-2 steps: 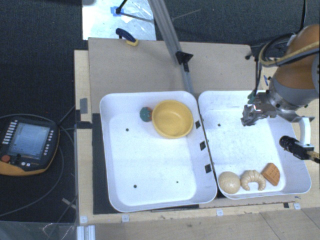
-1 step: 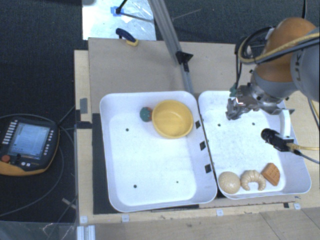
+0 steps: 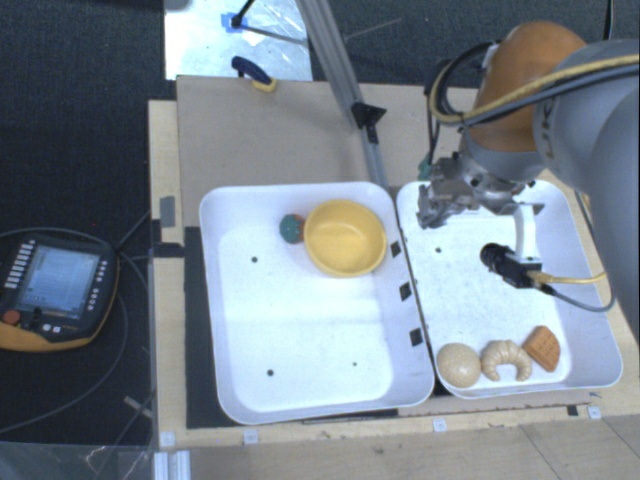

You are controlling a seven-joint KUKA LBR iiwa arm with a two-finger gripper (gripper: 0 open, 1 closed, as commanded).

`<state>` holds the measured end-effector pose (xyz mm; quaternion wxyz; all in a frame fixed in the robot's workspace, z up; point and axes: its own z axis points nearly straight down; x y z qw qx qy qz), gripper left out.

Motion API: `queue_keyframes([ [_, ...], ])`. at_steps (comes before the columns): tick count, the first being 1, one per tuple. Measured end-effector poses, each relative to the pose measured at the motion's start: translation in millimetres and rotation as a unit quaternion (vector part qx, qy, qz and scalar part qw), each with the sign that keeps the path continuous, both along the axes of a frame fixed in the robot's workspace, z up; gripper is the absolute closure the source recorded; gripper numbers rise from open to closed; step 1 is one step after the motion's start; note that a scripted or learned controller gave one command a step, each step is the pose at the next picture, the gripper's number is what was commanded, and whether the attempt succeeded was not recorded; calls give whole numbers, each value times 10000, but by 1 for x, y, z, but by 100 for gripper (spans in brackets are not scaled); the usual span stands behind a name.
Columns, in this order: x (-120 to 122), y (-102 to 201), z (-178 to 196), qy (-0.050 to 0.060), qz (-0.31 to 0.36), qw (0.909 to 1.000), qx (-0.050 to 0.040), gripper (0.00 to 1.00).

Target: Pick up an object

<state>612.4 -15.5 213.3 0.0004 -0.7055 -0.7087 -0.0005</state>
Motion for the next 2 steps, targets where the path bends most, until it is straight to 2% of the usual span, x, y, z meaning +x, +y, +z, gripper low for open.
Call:
queue_keyframes([
  [1, 13, 49, -2, -4, -1, 10000, 0, 100],
  [2, 37, 99, -5, -1, -4, 10000, -1, 100],
])
